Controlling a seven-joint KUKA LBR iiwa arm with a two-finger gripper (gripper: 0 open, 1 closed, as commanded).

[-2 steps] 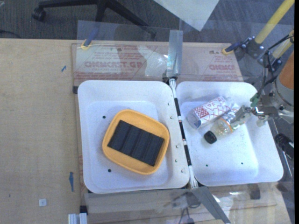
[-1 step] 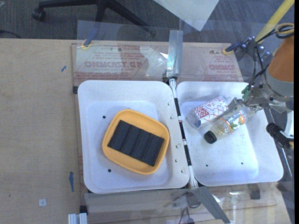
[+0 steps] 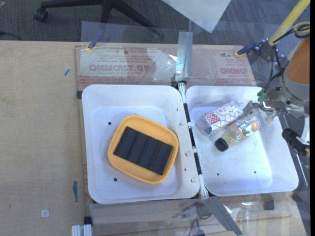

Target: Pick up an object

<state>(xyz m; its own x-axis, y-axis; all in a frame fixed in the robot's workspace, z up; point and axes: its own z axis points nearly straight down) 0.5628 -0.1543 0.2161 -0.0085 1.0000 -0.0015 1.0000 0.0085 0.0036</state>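
The arm (image 3: 299,73) reaches in from the right edge, orange band up, its gripper (image 3: 256,108) lowered and pointing left.

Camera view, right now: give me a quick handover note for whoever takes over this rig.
Claw: over the right bin, at the clear bottle; grip state can't be told.
Things: the bottle lies on its side, black cap toward the divider, beside a red-and-white paper cup. A yellow tray with a black insert sits in the left bin.
Done: nothing visibly lifted.
Left: grasp and lift one object.
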